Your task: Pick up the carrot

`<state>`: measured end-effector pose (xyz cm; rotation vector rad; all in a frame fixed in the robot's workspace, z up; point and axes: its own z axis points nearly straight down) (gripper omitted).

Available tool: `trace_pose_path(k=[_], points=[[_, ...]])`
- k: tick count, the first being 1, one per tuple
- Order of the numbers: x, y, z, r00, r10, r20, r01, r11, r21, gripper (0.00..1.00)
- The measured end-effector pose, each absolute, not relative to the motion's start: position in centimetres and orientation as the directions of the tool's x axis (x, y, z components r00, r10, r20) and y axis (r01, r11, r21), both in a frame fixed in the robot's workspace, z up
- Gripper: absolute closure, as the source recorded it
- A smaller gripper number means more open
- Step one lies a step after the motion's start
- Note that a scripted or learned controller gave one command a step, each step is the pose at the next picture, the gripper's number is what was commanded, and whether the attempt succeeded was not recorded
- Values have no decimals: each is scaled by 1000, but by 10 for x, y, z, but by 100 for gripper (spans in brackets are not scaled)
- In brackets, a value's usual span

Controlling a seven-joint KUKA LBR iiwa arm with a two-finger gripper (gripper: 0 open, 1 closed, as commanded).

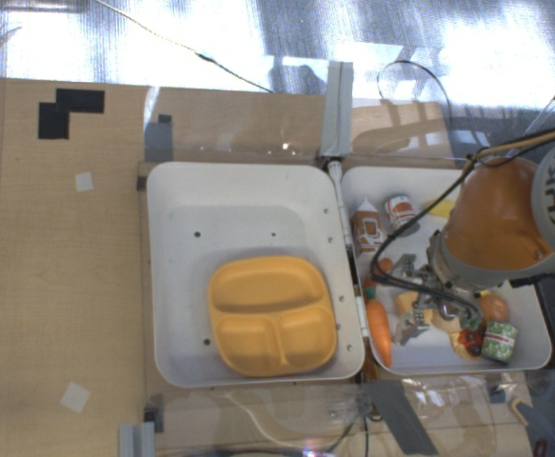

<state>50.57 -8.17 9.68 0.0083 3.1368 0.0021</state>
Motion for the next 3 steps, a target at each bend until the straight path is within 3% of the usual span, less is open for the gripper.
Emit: trace_pose_path(k=[1, 2, 3], points=[[510, -82, 110, -1000, 1, -18, 1, 1000, -1, 100], [537, -105, 174, -938, -345, -11, -345, 938, -5, 100], [516, -133, 146, -797, -604, -6, -604, 797, -5, 100]])
